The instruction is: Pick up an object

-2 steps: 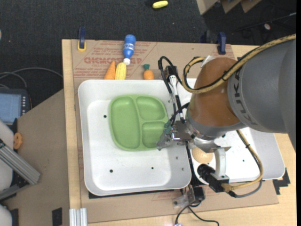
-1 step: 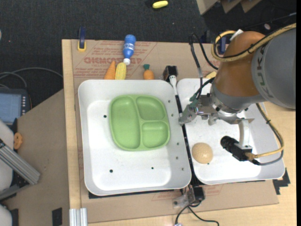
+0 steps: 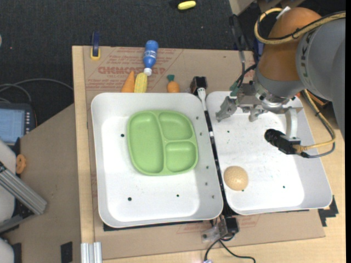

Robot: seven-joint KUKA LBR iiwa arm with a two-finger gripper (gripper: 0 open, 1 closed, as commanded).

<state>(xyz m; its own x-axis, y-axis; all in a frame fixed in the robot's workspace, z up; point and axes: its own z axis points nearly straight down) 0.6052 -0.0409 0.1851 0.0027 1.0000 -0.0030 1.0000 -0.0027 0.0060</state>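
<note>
Two white bins: left bin (image 3: 109,163) holds one green divided plate (image 3: 162,142); right bin (image 3: 307,190) holds one tan ball (image 3: 236,177), lower left corner. My gripper (image 3: 241,109) hovers at right bin's upper edge, fingers spread wide, holding nothing.

In the right bin (image 3: 307,193) you have a round, tan, speckled ball-like object (image 3: 236,177) resting on the floor near the bin's left wall, toward the near side. In the left bin (image 3: 109,201) you see a light green divided plate (image 3: 162,142) lying flat around the middle, slightly toward the far side, with one long compartment on its left and two smaller ones on its right.
</note>
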